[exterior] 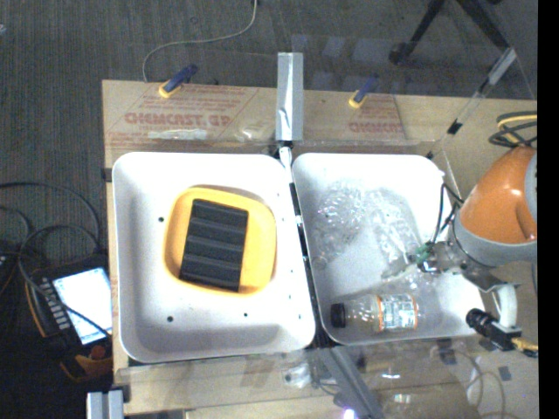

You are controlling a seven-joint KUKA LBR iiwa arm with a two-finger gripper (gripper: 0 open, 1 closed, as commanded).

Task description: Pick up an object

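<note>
Bottle [378, 312]: lies on its side along the front wall of the right bin [367, 166], long axis left to right, dark cap to the left.
Gripper [425, 260]: at that bin's right edge; bottle sits just left and toward the front of it.
Grip: cannot tell.
In the way: crumpled clear plastic [362, 221] beside the gripper.
Left bin [131, 234]: yellow dish [182, 212] with black block [215, 243], well apart.

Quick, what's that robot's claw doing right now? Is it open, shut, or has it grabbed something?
Gripper: cannot be told. It sits low at the right bin's right side, by the crumpled clear plastic, above the bottle.
</note>
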